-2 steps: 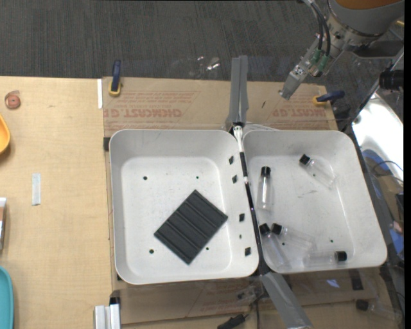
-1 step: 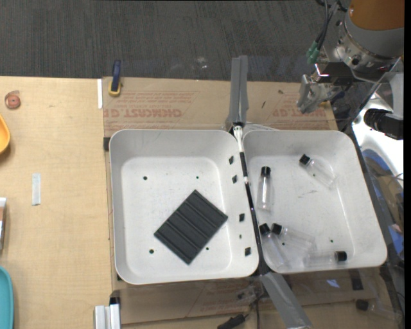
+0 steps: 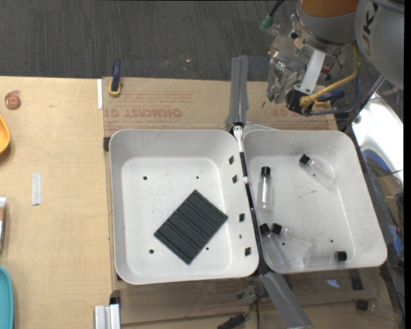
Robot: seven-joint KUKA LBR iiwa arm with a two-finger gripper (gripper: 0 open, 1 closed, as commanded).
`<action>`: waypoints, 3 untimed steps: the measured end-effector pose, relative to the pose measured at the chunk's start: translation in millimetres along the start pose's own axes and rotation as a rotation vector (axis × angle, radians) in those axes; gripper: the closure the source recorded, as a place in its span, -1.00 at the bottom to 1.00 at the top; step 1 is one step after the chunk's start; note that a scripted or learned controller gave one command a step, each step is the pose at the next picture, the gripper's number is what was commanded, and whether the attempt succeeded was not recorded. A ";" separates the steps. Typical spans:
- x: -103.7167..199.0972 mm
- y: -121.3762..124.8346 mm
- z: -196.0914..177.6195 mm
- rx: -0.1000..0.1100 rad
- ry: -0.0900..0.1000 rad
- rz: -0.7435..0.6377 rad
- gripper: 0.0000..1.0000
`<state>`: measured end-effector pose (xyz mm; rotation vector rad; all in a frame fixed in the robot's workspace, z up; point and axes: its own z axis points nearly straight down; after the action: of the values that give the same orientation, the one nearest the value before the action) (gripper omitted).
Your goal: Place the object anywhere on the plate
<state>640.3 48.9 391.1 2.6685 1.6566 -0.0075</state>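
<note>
Jaws parked well apart from the vials; nothing laid on the plate point(image 3: 191, 226).

The jaws, at the arm's point(image 3: 324, 16) end, are seen far right of the plate and beyond it, past the right bin's point(image 3: 359, 160) far rim; released or clenched cannot be told, the parts being cluttered. Four clear vials with black caps are noted right of the plate, in that bin: the nearest vial point(image 3: 264, 186) lies just over the divide. Glass bodies are faint against white. The plate, dark and ribbed, lies skewed in the left bin point(image 3: 128, 148).
</note>
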 end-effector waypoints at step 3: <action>-49.8 -7.1 146.7 0.000 0.002 -0.628 1.00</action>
<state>611.3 6.9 244.6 2.0278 2.4018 -0.0048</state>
